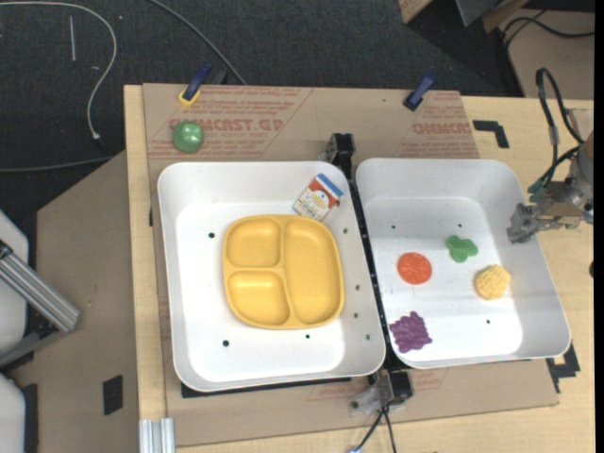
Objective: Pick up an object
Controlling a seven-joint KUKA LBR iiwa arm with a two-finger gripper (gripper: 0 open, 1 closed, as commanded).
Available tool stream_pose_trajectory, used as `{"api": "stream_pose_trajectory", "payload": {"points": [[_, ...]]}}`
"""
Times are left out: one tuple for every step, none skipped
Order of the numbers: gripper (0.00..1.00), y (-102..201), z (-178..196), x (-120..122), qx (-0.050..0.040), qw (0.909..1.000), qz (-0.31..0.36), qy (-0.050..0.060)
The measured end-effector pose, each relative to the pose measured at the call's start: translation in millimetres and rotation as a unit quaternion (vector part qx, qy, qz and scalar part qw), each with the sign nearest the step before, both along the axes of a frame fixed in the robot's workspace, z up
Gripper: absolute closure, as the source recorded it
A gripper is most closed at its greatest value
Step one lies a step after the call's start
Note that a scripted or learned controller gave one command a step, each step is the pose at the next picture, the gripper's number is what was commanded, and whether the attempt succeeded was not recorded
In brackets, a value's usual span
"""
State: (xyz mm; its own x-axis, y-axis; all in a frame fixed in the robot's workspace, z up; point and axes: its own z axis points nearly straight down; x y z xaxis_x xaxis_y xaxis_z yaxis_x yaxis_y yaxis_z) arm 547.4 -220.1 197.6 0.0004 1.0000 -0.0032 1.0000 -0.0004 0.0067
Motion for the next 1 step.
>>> {"api": "stream_pose_trajectory", "payload": {"points": [[1.00,2.0,44.4,2.5,0.0003,1.0000,0.001,0.000]]}}
